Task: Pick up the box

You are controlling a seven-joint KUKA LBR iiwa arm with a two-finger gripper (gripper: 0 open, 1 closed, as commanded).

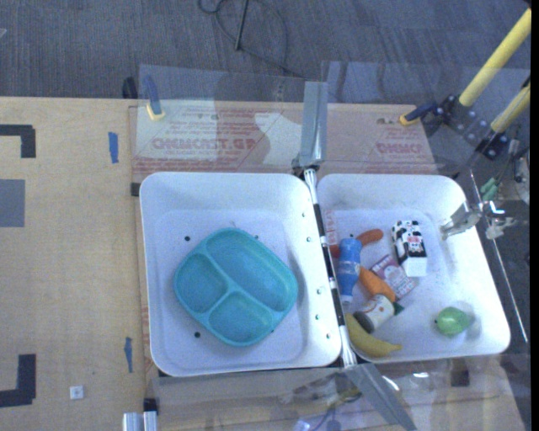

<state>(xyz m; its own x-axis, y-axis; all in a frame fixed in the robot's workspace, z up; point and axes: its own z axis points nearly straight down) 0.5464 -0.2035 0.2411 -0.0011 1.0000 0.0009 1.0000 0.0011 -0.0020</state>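
The box, white with black cow patches, lies in the right bin, just beside an orange carrot and a blue bottle. A teal plate fills the left bin. My gripper's state I cannot tell.

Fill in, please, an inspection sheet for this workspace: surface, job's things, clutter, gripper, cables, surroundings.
Surface: wooden bench bearing two white bins side by side, left bin and right bin.
Job's things: box, white with black patches, lying in the right bin near its middle.
Clutter: teal plate with three compartments in the left bin; in the right bin a blue bottle, carrot, banana, green fruit and a flat packet.
Gripper: metal part at the right bin's right rim; state cannot be told.
Cables: dark cable on the floor at top.
Surroundings: grey carpet, yellow bars at top right.
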